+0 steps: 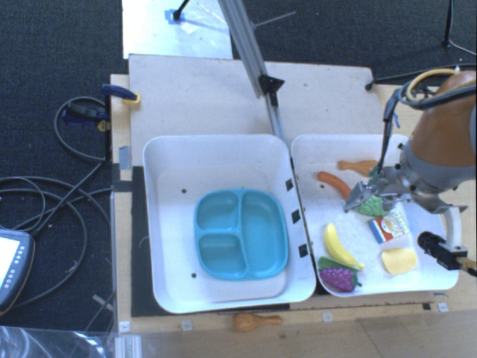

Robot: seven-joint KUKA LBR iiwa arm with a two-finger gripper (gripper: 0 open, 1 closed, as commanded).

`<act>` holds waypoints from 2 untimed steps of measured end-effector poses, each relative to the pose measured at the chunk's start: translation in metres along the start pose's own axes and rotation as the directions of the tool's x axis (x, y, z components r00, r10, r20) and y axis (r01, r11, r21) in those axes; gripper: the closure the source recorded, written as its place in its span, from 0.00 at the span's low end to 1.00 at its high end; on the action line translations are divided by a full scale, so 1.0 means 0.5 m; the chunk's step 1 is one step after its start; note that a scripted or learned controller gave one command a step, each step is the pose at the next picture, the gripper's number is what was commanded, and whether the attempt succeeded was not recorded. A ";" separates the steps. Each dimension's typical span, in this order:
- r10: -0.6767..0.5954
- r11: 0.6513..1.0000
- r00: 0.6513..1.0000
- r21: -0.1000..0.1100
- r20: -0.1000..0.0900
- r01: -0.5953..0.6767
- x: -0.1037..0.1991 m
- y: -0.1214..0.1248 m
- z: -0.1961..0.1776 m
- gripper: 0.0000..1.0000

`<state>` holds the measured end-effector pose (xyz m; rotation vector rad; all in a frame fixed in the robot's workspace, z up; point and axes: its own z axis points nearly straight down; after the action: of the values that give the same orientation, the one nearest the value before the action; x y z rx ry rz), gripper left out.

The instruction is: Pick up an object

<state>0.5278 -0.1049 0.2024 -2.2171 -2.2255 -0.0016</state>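
The right bin (313, 151) holds several toy foods. An orange sausage (333, 183) and a brown-orange piece (358, 167) lie toward the far side. A yellow banana (340, 246) and purple grapes (337, 278) sit at the near left, with a yellow wedge (399, 260) at the near right. A small white carton with red and blue print (391, 227) lies beside a green leafy item (373, 207). My gripper (363, 195) hangs low at the upper left edge of the green item, partly covering it.
The left bin (160, 200) holds a blue divided plate (241, 233). A brown-orange toy (257, 321) lies on the bench in front of the bins. A slanted metal pole (250, 43) rises behind them. Cables and a clamp (119, 93) lie off the left.
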 end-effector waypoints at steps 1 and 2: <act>0.002 1.000 1.000 -0.001 0.000 -0.002 0.000 0.000 0.000 0.00; 0.003 1.000 1.000 0.004 0.000 -0.003 0.009 -0.013 0.090 0.00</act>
<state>0.5212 -0.1005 0.1574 -2.2183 -2.2194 0.0029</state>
